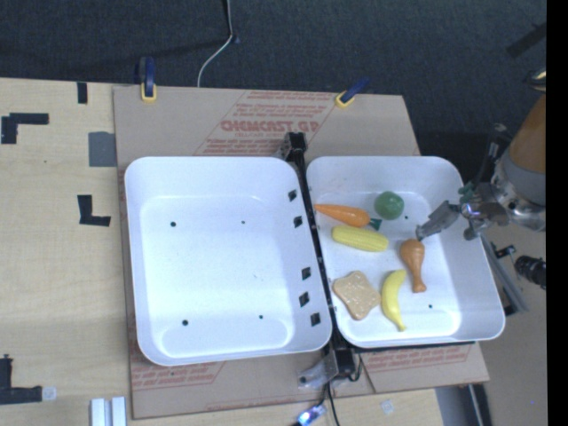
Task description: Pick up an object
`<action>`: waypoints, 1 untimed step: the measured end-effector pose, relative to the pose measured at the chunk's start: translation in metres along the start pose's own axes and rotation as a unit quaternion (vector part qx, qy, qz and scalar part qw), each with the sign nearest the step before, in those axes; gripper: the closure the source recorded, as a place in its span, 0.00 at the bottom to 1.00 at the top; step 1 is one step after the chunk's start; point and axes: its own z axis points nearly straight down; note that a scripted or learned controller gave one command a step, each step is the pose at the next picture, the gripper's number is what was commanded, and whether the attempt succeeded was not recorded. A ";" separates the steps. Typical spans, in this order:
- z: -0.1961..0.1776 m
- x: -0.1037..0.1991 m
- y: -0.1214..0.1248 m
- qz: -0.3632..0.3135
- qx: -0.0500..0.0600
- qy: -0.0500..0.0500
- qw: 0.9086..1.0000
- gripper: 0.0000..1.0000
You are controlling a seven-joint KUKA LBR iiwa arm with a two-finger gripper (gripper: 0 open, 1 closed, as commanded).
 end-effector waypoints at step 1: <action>0.031 0.076 0.000 -0.003 0.001 0.002 1.000 0.00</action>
